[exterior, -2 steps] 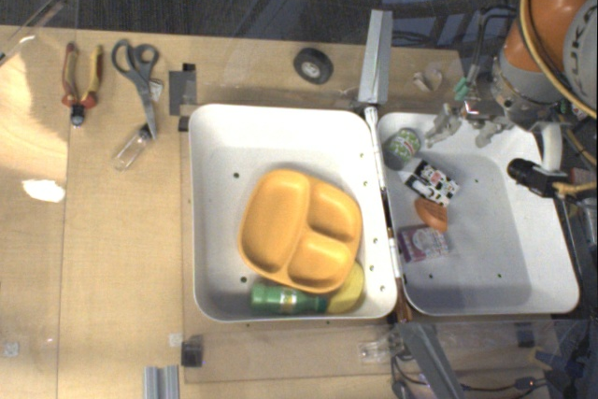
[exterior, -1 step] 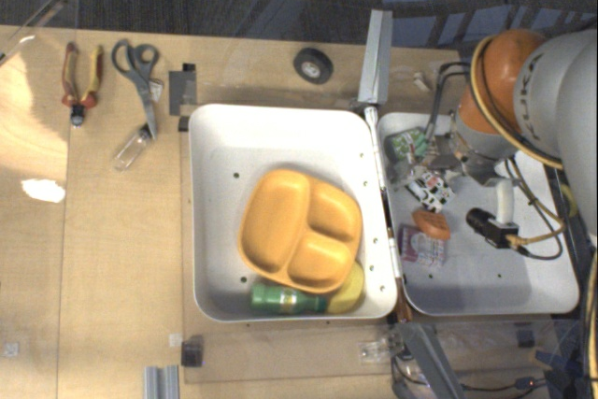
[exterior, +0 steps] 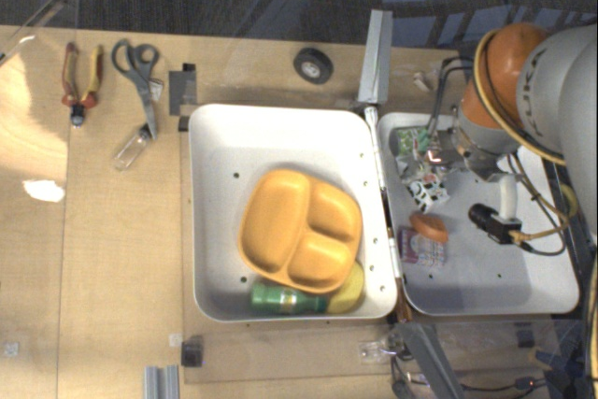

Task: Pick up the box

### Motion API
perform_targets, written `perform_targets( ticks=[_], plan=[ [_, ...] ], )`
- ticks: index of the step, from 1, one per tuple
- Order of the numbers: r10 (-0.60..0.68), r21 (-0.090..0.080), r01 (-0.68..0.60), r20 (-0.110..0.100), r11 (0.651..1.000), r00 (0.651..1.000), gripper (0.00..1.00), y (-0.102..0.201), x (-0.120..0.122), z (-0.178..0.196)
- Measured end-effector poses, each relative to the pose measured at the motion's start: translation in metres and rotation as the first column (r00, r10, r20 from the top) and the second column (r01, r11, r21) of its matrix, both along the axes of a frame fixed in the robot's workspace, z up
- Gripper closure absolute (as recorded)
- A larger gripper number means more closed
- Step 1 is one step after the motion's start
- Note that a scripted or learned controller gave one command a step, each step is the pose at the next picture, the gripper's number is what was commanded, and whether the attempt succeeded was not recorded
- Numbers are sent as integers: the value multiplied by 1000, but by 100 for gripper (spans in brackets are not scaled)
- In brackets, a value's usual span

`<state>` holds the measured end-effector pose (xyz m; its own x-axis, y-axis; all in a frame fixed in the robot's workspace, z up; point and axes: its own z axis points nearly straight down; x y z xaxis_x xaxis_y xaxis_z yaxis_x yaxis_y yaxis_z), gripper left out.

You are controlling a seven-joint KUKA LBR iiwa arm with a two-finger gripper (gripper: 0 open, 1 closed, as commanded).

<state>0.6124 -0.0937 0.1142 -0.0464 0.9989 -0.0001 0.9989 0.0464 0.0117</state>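
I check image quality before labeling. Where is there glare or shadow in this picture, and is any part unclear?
In the camera view, bright glare washes out the bench at the left edge; the yellow tray casts a soft shadow in the left bin; the small things under the arm in the right bin look blurred.

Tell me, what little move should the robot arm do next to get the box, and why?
Probably slide the arm toward the flat purple box, I'd guess. It lies by the right bin's left wall, just below the orange thing, while the arm hangs over the bin's upper part.
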Motion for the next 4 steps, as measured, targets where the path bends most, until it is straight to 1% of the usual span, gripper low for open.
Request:
perform_targets(
  ticks=[1,2,3,4],
  plan=[
    [25,-11,-24,16,1000,1000,100,-85,-71,-17],
    [27,-5,-27,3,1000,1000,0,-82,-75,-25],
    [48,-2,-48,0,999,999,0,-37,-3,-26],
    [132,-2,-132,-5,991,991,0,-6,52,-27]
  ],
)
